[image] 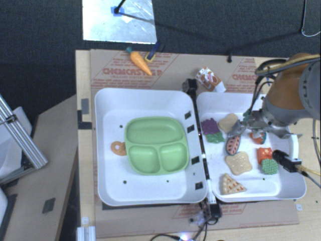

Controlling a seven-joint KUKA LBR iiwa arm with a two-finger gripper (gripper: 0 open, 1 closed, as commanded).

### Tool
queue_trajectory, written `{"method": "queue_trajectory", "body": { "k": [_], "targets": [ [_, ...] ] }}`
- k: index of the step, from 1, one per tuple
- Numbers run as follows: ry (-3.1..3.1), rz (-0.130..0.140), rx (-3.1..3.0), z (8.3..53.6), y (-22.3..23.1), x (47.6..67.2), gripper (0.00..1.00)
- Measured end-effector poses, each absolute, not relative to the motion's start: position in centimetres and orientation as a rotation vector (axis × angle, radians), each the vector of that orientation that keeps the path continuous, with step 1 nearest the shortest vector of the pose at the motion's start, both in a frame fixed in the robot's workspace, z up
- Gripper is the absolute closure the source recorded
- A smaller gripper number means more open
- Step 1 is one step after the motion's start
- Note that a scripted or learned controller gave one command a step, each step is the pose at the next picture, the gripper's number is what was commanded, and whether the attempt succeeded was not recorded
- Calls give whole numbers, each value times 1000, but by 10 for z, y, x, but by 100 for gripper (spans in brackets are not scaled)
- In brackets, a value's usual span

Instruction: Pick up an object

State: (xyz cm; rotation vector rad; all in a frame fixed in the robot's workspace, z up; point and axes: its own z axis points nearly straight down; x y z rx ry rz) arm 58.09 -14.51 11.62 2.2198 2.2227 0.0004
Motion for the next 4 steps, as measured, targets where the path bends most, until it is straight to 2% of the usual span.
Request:
{"method": "queue_trajectory", "body": {
  "k": [1,2,3,4],
  "targets": [
    [2223,1,2220,84,-145,582,0],
    [2220,3,2219,96,-145,582,100],
    [2222,4,2214,159,-149,584,100],
    [2222,4,2214,204,-155,586,100]
  ]
}}
